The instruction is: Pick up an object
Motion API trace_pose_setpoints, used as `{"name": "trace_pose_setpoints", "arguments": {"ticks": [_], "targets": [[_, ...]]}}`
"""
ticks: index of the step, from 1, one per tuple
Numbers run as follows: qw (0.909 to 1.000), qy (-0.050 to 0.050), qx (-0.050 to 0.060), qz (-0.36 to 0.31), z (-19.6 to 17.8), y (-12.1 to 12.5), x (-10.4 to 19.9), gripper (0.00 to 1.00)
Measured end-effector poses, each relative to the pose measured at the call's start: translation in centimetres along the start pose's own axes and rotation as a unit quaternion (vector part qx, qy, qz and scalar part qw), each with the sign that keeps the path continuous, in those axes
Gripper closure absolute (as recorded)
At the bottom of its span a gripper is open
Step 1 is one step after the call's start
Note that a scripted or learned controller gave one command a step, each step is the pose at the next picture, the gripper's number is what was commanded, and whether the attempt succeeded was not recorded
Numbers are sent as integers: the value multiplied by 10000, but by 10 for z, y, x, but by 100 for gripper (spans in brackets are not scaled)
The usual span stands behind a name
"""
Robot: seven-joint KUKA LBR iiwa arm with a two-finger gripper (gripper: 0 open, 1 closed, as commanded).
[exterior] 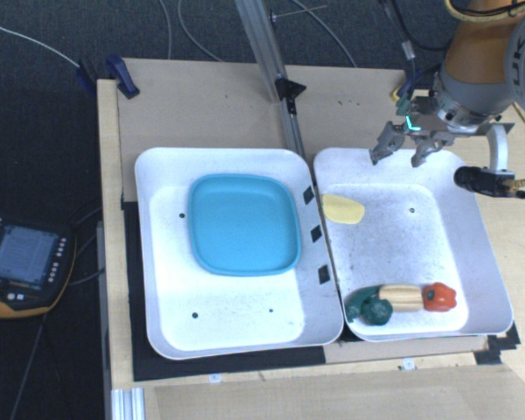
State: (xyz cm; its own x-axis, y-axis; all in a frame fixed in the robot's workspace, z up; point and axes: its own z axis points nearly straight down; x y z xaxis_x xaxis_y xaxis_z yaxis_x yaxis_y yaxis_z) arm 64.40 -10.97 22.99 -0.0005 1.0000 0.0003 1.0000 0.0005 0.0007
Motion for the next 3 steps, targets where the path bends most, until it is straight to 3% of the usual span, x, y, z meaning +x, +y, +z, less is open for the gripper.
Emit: {"name": "trace_pose_setpoints", "arguments": {"ticks": [1,3], "targets": [[10000,0,1,0,0,0,0,0],[10000,0,19,0,93,6,12,0]]}}
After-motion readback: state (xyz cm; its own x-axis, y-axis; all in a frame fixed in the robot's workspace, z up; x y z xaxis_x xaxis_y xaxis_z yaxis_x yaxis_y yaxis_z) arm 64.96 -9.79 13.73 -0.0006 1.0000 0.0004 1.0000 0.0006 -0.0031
